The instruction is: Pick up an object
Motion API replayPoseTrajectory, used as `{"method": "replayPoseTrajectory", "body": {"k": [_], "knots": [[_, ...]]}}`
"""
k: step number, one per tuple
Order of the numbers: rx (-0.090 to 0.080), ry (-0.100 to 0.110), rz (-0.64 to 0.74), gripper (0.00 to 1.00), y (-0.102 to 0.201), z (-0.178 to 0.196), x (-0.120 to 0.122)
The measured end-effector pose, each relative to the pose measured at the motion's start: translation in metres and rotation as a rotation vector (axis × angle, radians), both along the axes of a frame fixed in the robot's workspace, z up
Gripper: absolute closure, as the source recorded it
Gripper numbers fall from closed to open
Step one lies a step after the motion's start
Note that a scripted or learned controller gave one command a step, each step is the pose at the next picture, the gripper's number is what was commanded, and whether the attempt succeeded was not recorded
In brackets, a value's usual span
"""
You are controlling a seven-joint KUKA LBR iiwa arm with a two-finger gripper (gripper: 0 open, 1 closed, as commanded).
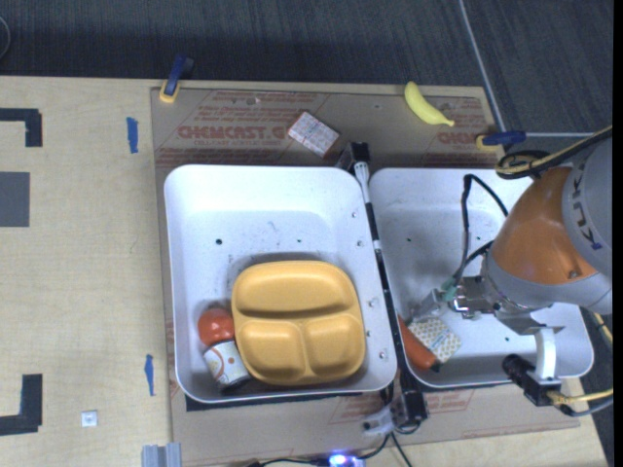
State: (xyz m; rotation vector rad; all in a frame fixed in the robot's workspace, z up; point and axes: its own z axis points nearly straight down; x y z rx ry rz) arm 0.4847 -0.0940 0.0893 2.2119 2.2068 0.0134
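Observation:
A yellow divided tray (296, 320) lies upside down in the left bin (195, 261). Tucked at its lower left are an orange ball (214, 325) and a small white and orange can (225, 362). In the right bin (419, 212) an orange object with a patterned white patch (425, 342) rests at the near left corner. My gripper (450, 305) reaches down into the right bin just above and right of that object. The arm's orange band (540, 236) looms over the bin's right half.
A yellow banana (426, 105) and a small patterned card (312, 132) lie on the cardboard behind the bins. Blue clamps (175, 76) hold the cardboard's far corners. Cables run along the right bin's far side and the bench's near edge.

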Motion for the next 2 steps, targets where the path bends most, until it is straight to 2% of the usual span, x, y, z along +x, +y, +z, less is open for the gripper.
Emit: {"method": "replayPoseTrajectory", "body": {"k": [2], "knots": [[0.001,0.0,0.0,0.0,-0.0005,0.0,0.0]]}}
